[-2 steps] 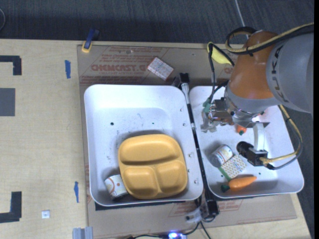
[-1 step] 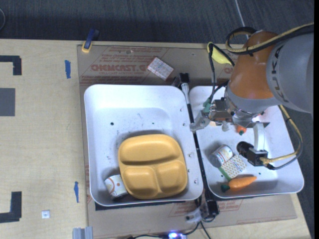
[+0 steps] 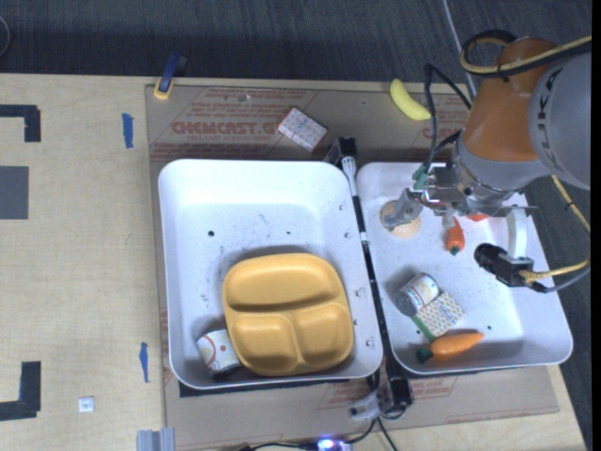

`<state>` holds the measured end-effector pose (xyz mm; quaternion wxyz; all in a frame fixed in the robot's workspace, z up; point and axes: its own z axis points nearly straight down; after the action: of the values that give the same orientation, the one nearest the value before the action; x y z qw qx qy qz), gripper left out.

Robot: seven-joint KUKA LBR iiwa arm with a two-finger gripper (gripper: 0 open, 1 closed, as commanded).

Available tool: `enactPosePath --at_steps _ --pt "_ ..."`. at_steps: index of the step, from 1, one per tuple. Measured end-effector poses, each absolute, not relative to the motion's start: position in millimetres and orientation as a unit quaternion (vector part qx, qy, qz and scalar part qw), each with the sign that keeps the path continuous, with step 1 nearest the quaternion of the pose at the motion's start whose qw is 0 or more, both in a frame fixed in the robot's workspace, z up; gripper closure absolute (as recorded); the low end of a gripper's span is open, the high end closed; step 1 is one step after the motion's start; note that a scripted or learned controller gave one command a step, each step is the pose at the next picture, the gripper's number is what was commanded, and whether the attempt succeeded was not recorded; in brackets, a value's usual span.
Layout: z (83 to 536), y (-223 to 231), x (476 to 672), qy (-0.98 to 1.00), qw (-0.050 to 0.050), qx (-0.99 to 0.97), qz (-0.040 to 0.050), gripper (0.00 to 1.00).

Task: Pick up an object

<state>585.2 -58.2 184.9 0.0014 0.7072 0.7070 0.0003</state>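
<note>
Gripper (image 3: 420, 196) low over far-left part of right bin (image 3: 554, 332), arm reaching in from the right; open or closed cannot be told from this angle; tan round piece (image 3: 399, 220) lies on the bin floor just beside the gripper, on its left and near side; whether the two touch cannot be judged. Small orange piece (image 3: 454, 239) near the gripper, towards the bin's middle; small can (image 3: 420, 290) and checkered packet (image 3: 439, 316) touching, nearer the front; carrot (image 3: 454, 344) against the front wall. Left bin (image 3: 178, 252) holds yellow compartment tray (image 3: 286, 310), with white cup (image 3: 215, 349) just beside its front-left corner. Banana (image 3: 410, 100) and patterned packet (image 3: 301, 128) lie on the bench behind the bins.
</note>
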Motion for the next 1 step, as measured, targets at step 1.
enactPosePath --at_steps 1 --pt "135.5 -141.6 585.9 0.707 -0.001 0.707 -0.001 0.0"
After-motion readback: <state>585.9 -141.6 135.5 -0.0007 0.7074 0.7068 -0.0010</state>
